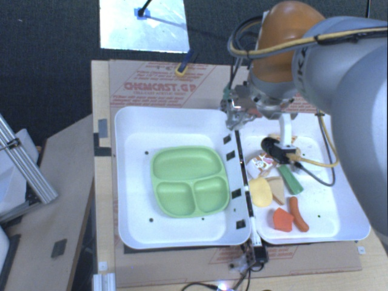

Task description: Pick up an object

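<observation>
The right bin (339, 223) holds several small items. A yellow rounded piece (260, 192) lies near the divider, with a tan wedge (277, 190) beside it. Nearer the front are a red-orange chunk (281, 219) and an orange sausage shape (297, 214). A green stick (290, 179) lies slanted in the middle, and a small white patterned packet (261, 162) sits just left of it. My gripper (233, 115) hangs over the far end of the divider between the bins, apart from all these items, with nothing seen in it.
A green divided plate (188, 180) lies in the left bin (133, 162). The arm's large grey body covers the right bin's far right side. A cardboard sheet (157, 83) lies under both bins.
</observation>
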